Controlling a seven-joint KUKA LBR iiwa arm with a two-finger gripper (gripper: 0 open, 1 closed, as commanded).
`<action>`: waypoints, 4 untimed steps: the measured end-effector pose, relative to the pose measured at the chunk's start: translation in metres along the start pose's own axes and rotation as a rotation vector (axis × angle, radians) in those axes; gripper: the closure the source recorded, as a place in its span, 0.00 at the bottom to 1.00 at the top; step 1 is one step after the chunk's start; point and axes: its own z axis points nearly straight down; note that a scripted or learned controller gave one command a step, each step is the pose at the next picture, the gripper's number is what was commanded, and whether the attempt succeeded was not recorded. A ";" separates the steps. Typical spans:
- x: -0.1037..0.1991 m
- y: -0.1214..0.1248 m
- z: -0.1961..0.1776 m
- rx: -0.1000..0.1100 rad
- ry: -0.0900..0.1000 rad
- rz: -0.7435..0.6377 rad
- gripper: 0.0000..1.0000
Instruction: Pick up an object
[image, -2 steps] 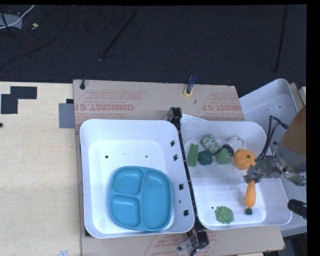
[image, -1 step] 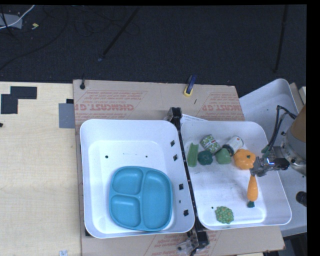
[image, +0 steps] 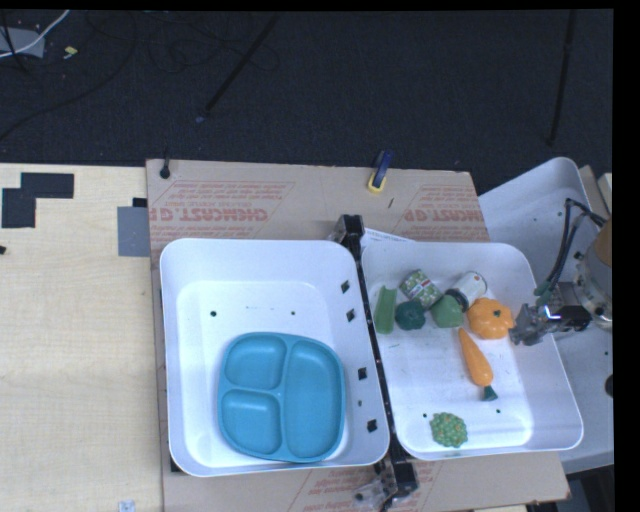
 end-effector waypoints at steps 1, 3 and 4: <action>0.053 0.007 -0.010 0.002 0.002 -0.004 1.00; 0.153 0.021 0.008 0.004 0.002 -0.004 1.00; 0.208 0.021 -0.008 0.003 0.002 -0.004 1.00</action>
